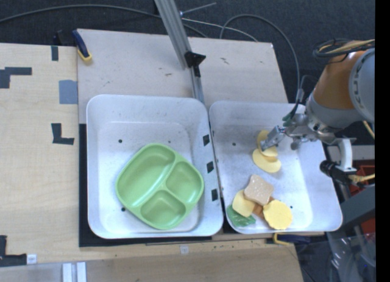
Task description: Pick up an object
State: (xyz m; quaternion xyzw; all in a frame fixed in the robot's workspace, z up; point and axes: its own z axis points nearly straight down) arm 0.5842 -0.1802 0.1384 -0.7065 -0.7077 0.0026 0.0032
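Though jaw state cannot be told at this size, gripper (272, 142) low in right bin (317, 214), tip at upper edge of two overlapping yellow pieces (267, 159). Whether touching or just above: not clear. Nothing seen held.

Step, by judgement: descent onto a target, grasp not yet made. Next move calls for closing squarely on the upper yellow piece, then a straight lift; flat, thin shape likely to slip.

Nearer front of same bin: tan block (259, 189) atop a cluster with yellow wedge (243, 204), yellow disc (278, 214), green scrap (239, 218) at wall.

Left bin (97, 153): green divided tray (159, 185), well apart from gripper.

Beyond bins: metal post (173, 22), cables (256, 25) on dark floor.
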